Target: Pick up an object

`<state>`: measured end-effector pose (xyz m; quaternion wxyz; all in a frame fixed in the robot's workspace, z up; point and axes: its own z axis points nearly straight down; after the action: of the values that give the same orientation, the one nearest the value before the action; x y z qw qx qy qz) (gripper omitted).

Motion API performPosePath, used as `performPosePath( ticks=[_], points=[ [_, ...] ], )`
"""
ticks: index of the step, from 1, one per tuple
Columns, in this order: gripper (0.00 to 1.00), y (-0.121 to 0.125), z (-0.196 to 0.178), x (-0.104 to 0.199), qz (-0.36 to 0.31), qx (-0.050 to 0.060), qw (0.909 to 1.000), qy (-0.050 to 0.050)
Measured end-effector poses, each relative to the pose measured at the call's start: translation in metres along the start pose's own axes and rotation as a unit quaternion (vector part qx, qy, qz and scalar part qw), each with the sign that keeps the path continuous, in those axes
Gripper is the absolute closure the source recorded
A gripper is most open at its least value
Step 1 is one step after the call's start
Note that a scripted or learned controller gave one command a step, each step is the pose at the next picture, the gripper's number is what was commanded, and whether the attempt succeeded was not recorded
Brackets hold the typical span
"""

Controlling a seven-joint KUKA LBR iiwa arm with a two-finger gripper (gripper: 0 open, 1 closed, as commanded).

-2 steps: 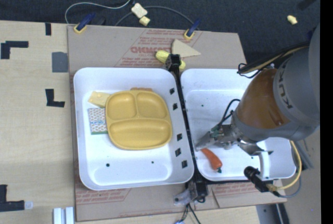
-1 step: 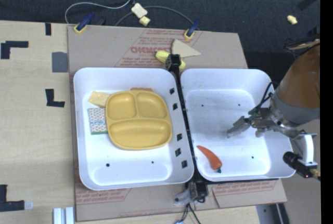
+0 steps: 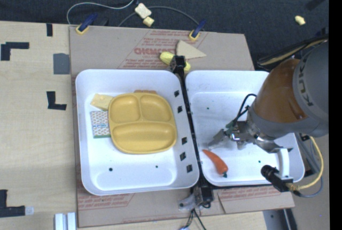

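The most likely target is the carrot (image 3: 215, 161), a small orange toy with a green stub at its lower end, lying flat on the floor of the right bin (image 3: 214, 90). It sits toward that bin's seven o'clock corner, close to the divider (image 3: 184, 117) between the two bins, and it lies slantwise, so a grip across its narrow body would seem easier than one along its length.

At about one o'clock from the carrot, near but not touching it, is the gripper (image 3: 220, 139). Its fingers look parted, pointing toward the divider, with nothing between them (the wrist hides their roots, so the spread is hard to judge closely). I read this as an approach not yet finished: the tool is tilted and off to one side of the carrot, not over it.

The arm (image 3: 291, 98) enters from three o'clock, its orange band above the wrist, which explains why it covers the far half of the right bin.

At nine o'clock lies the left bin (image 3: 85, 170). It holds a yellow divided plate (image 3: 143, 122) near its centre, with a pale yellow block (image 3: 100, 101) and a small patterned card (image 3: 99, 123) tucked against the plate's left edge. Those are well apart from the gripper, so the carrot is the likelier pick.
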<state>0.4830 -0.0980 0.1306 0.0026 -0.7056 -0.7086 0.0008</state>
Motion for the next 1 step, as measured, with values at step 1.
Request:
performPosePath(
  ticks=[1],
  points=[
    [0.00, 0.0008, 0.0469, -0.0015, 0.002, -0.002, 1.0000, -0.002]
  ],
)
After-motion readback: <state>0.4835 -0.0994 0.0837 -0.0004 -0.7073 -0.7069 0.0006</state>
